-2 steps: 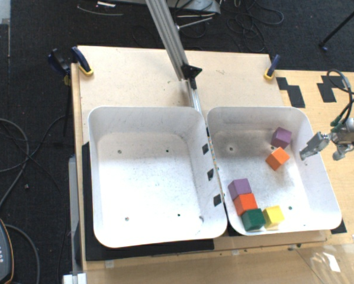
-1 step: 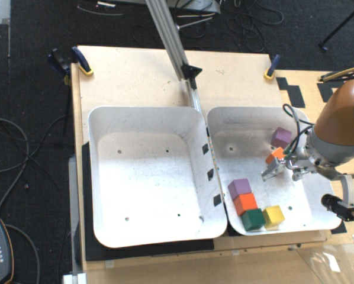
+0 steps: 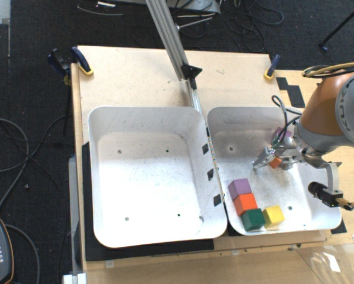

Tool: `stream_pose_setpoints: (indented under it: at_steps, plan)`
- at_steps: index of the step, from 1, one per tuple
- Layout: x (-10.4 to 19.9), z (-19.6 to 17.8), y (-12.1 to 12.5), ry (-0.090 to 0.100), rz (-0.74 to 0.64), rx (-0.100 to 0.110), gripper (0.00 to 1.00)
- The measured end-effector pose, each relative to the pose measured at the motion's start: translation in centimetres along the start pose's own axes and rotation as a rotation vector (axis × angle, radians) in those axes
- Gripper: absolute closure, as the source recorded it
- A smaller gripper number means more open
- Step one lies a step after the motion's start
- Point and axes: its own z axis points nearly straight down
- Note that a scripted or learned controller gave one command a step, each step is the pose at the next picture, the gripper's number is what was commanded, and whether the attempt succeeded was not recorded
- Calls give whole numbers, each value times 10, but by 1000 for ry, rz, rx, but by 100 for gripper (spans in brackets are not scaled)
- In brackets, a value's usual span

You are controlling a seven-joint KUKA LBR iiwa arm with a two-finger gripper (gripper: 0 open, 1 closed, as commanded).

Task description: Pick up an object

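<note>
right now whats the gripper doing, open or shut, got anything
Gripper: low in the right bin, above the blocks; cannot be told whether open or shut, nor whether it holds anything.

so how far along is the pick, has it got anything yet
Done: the gripper is down inside the right bin. In hand: nothing visibly held. Left: the purple block, orange block, green block and yellow block lie clustered on the bin floor, ungrasped.

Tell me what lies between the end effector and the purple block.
Nothing visible. The end effector sits in the right bin, up and right of the purple block, with bare bin floor between them.
</note>
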Motion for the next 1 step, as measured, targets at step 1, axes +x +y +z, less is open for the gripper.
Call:
stream_pose_setpoints:
  at_steps: [1]
  plan:
    - [31,-3,54,0,-2,-3,0]
